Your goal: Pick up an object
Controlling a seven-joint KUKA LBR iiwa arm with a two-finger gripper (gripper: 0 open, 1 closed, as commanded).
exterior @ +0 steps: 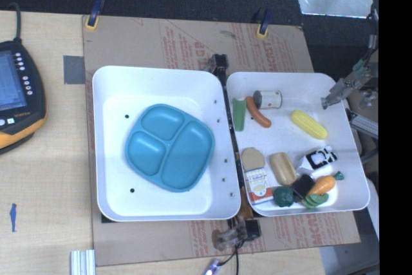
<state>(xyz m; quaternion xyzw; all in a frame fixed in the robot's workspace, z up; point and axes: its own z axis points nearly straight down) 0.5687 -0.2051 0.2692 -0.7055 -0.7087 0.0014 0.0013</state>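
The right bin holds several toy foods. Among them are a yellow corn cob, an orange sausage, a green cucumber and a small can. Toward the front lie a tan bread loaf, a red and white carton, a carrot and a black and white item. My gripper hangs over the bin's far right rim, up and right of the corn cob. Nothing shows in its grasp.
A blue divided plate lies in the left bin. An orange and black teach pendant rests on the bench at the far left. Blue clamps pin the cardboard sheet at the back.
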